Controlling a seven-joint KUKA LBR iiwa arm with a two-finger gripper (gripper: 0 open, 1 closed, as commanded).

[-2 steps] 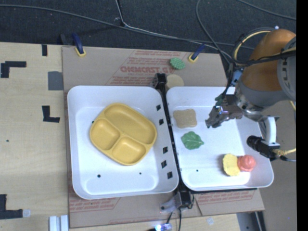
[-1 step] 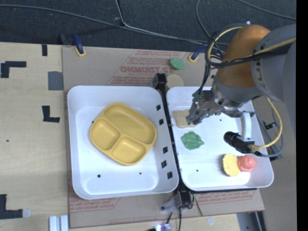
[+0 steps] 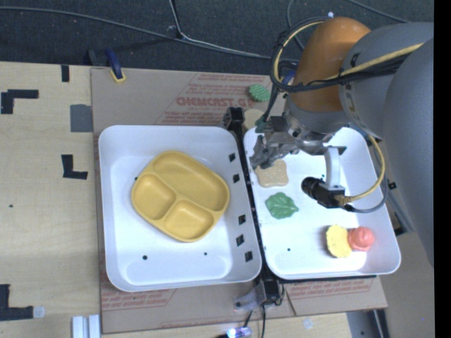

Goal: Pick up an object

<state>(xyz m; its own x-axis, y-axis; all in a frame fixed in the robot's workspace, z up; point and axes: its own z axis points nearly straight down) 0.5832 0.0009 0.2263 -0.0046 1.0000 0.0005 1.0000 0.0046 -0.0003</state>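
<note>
A tan, toast-like flat piece [image 3: 273, 174] is seen lying in the right white bin [image 3: 377, 255], near that bin's left wall and toward its far half. The gripper [image 3: 262, 155] is positioned directly over the piece's upper left edge, at the end of the grey arm [image 3: 394, 83] with its orange band, which reaches in from the right. Whether the tool is released, clenched or grasping anything cannot be told, since the wrist and cabling cover that part.

Just below the tan piece, a green leafy object [image 3: 281, 205] is seen on the bin floor, close to it but apart. Toward the near right corner of the same bin, a yellow object [image 3: 337, 241] and a pink object [image 3: 362, 238] are placed side by side, touching or nearly so. A black cylindrical part [image 3: 318, 191] with a yellow cable attached is seen to the right of the green object, hanging from the arm's fittings.

In the left white bin [image 3: 116, 189], a yellow divided tray [image 3: 180, 195] with three compartments is laid at a slant in the middle. Both bins are set on a brown cardboard sheet [image 3: 183, 97] on a pale wooden bench [image 3: 42, 224]. A small green object [image 3: 258, 91] is seen on the cardboard beyond the right bin, partly hidden by the arm.
</note>
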